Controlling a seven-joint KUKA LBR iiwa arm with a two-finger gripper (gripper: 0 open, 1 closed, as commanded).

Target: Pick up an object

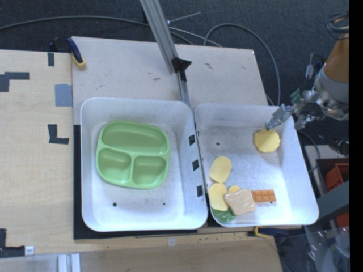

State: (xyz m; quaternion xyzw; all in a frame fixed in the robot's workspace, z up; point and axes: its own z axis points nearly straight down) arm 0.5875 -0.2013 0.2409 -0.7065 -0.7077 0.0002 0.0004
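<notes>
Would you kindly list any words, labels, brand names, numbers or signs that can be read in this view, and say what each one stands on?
There is no readable text.
The green divided plate, the two white bins and the food pieces in the right bin carry no print.
The grey tape patches on the wooden board are blank.
The gripper bears no label that can be made out.

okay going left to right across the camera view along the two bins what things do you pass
green divided plate in the left bin → pale yellow oval piece in the right bin → orange waffle piece → gripper at the right bin's far right corner.
</notes>
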